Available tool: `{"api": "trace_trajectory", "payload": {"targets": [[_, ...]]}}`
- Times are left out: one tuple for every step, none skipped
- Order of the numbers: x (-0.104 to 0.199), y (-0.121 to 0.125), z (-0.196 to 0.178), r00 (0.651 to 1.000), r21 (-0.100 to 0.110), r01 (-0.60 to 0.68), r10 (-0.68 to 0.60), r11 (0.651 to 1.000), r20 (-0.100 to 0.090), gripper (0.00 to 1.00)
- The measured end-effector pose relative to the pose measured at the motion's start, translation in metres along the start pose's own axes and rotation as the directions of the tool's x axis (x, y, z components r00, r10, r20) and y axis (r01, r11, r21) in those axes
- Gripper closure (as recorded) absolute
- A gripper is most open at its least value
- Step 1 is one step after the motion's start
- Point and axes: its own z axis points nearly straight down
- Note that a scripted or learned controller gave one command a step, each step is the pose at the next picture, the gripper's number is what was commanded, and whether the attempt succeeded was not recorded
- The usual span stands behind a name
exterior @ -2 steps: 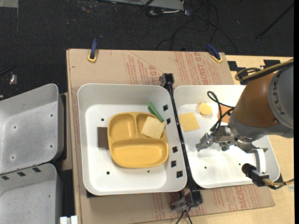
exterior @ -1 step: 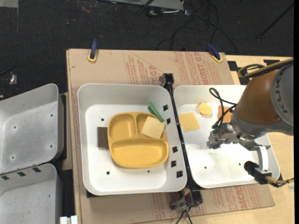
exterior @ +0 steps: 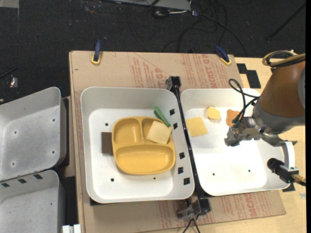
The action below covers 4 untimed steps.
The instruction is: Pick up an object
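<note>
A yellow divided plate lay flat in the left bin, with three compartments, two small ones along its far side and one long one nearer the camera. A pale yellow square block rested tilted in the plate's far right compartment. A green stick lay at a slant just beyond that block, touching the plate's rim. A dark brown flat piece lay against the plate's left edge. In the right bin, a flat yellow square lay near the divider, a small round yellow piece lay just beyond it, and a small orange piece sat to its right.
</note>
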Motion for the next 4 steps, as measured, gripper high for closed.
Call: {"api": "trace_trajectory", "payload": {"targets": [[-0.002, 0.007, -0.062, 1.000, -0.003, 0.001, -0.001, 1.000, 0.001, 1.00], [-0.002, 0.008, -0.111, 1.000, 0.000, 0.002, -0.002, 1.000, 0.000, 1.00], [0.048, 0.022, -0.107, 1.000, 0.003, 0.005, -0.005, 1.000, -0.002, 1.00], [0.108, 0.020, -0.099, 1.000, 0.005, 0.007, -0.007, 1.000, -0.003, 1.00]]}}
